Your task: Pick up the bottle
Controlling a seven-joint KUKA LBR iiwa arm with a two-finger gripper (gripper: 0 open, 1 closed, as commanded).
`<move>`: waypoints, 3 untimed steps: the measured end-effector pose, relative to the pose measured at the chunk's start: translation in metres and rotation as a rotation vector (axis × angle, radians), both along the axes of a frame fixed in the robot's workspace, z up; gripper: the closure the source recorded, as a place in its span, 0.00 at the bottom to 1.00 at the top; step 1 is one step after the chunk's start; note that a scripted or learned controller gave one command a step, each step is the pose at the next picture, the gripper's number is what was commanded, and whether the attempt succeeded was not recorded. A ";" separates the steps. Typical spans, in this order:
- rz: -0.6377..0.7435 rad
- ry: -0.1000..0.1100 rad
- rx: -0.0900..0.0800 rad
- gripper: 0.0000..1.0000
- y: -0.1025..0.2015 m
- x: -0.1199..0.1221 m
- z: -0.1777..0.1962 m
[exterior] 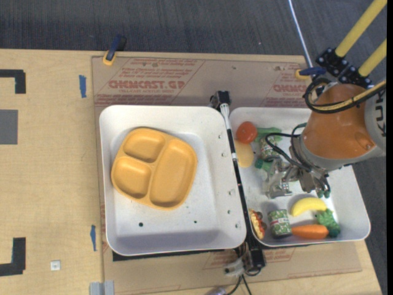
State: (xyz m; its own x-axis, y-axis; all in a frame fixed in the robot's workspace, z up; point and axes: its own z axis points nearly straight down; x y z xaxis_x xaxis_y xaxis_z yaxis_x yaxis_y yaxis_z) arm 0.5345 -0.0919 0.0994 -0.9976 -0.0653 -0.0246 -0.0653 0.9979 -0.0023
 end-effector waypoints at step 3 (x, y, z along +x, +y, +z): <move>0.601 0.010 -0.012 1.00 0.006 -0.035 0.017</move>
